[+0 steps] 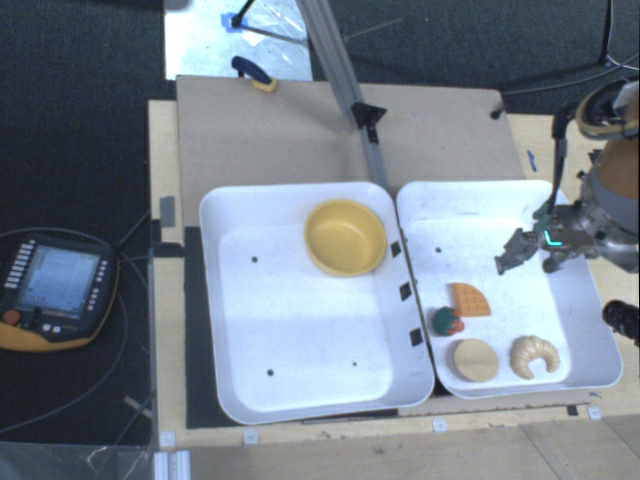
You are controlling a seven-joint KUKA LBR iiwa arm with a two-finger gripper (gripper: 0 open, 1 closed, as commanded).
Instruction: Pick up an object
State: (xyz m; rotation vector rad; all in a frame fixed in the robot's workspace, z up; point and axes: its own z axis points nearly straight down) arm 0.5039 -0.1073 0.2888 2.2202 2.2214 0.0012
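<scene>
while the gripper (530, 252) hangs over the right bin (600, 313), fingers apparently spread and holding nothing, the croissant (534, 355) lies crosswise, tips pointing down-frame.

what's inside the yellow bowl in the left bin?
Nothing visible inside the yellow bowl: its yellow interior shows bare. It sits in the left bin at the far right corner. The bin floor beneath it is covered, so that part can't be checked.
</scene>
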